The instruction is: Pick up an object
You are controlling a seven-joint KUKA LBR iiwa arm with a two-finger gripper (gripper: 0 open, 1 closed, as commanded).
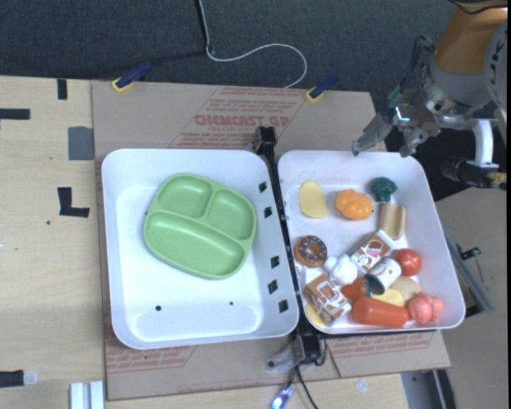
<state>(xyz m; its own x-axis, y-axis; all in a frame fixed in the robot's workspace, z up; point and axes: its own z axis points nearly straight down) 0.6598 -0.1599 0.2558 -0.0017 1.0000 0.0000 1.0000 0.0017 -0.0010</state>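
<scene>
Hovering above the far-right corner of the right bin [434, 228], tool [383, 139] has fingers spread, nothing between them. Candidate: orange toy fruit [354, 204], far side of that bin, between the yellow piece [312, 199] and the dark green piece [383, 187], apart from both. Likely light, hard plastic, rounded and slick, so pinch across its widest middle. Near-right pile around the red sausage [379, 313] is packed tight; poorer pick. Green divided plate [200, 225] sits in the left bin [119, 254].

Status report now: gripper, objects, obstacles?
Two-finger gripper open, holding nothing, above right white bin's far edge. Toy food pile untouched. Nothing in the way.
</scene>
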